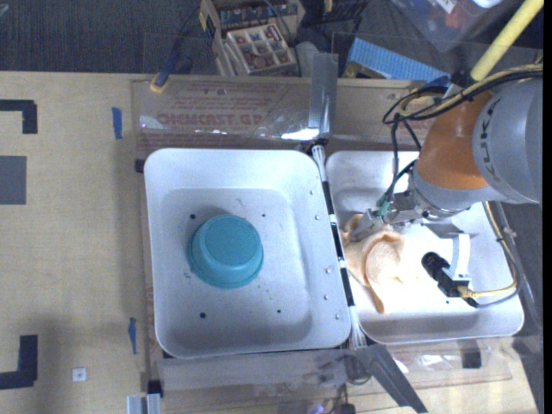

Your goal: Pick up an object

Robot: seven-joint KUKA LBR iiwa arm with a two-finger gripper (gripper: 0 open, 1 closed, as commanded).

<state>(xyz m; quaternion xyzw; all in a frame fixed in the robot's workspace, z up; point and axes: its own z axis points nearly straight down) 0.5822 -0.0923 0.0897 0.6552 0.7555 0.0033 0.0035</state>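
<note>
Though partly glared out (pixel 226 117) — red "CHOICAST"-like lettering, uncertain.

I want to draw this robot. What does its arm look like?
The arm is fat, round and shiny grey, with a bright orange band near the wrist. Thin black and yellow cables loop over it. The gripper is small, grey metal with a tiny green spot.
</note>
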